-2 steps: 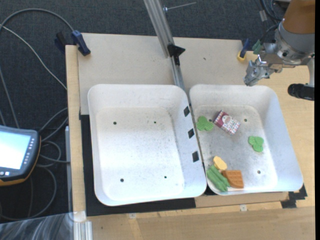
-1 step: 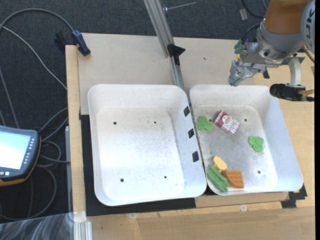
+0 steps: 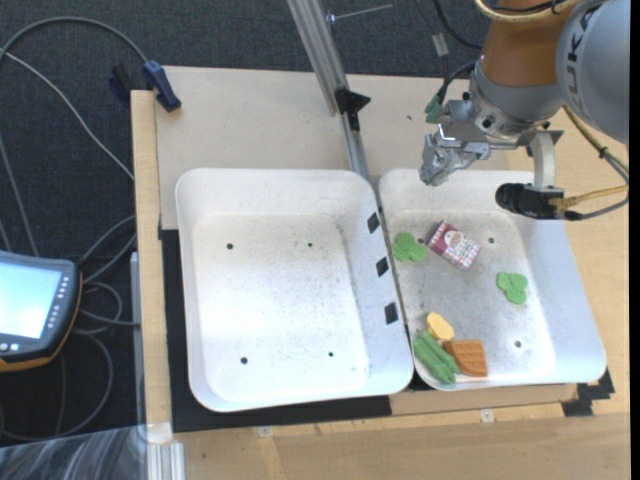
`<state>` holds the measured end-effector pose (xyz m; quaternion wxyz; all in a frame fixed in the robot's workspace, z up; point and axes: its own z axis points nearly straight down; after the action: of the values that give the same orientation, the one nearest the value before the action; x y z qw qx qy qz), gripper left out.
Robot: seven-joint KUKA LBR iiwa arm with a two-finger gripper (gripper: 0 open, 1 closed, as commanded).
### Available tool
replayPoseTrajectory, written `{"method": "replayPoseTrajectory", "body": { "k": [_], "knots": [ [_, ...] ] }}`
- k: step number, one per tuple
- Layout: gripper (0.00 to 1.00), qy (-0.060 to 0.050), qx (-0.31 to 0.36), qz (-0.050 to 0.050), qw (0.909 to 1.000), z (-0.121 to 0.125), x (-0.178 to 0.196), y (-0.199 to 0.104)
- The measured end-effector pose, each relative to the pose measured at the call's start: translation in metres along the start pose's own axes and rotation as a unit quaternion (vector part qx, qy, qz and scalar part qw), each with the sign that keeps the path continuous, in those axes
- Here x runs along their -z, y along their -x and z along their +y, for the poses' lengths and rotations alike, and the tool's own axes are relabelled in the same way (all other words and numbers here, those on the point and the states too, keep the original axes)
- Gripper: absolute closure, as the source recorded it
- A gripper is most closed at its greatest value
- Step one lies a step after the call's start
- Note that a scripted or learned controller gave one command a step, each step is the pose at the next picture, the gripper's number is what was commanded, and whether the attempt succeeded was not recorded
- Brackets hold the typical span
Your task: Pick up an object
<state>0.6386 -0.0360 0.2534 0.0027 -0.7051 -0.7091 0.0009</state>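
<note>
Left bin (image 3: 200, 268): bare floor, open room throughout
Right bin (image 3: 560, 298): items grouped mid-floor and at near edge
Gripper (image 3: 438, 168): above right bin's far rim; fingers together, holding nothing
Red-white box (image 3: 453, 245): tilted, mid-floor

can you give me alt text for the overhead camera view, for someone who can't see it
A grey and orange robot arm holds its gripper above the far edge of the right white bin, which contains a small red and white carton, two green toy pieces, and a yellow piece, green piece and orange piece clustered near its front. The left white bin sits beside it.
</note>
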Motion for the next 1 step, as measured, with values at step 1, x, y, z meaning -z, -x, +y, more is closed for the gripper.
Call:
{"method": "replayPoseTrajectory", "body": {
  "k": [1],
  "knots": [
    [1.00,0.000,0.000,0.001,1.0000,-0.0078,-0.0144,-0.0582]
  ]
}}
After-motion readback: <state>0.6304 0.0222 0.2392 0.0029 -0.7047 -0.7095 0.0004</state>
